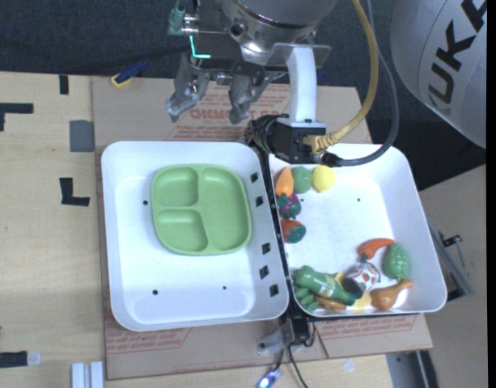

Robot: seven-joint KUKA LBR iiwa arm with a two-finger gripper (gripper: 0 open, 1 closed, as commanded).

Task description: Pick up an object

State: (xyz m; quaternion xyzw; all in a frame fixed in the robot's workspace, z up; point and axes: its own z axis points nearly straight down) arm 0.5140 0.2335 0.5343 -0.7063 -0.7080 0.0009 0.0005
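Two white bins sit side by side on the worktop [37, 217]; the left bin [122, 241] has a green divided plate [201, 209] lying flat in it, and the right bin [393, 208] has all the small toy food. Along that bin's left wall there's an orange carrot-like piece [285, 181] with its long axis running roughly up and down the view, a yellow lemon [323, 178] just beside it, and a purple-green piece [290, 206] and a reddish one [293, 230] below; the near right corner holds a jumble: a green veg [312, 280], an orange-red pepper shape [375, 247], a green leafy lump [397, 260] and a tan piece [385, 297], packed close or touching.

The claw [211, 102] hangs above the cardboard sheet [345, 103] behind the left bin, well apart from the toys; its two fingers [181, 102] are spread with a clear gap, nothing between them and nothing touched.
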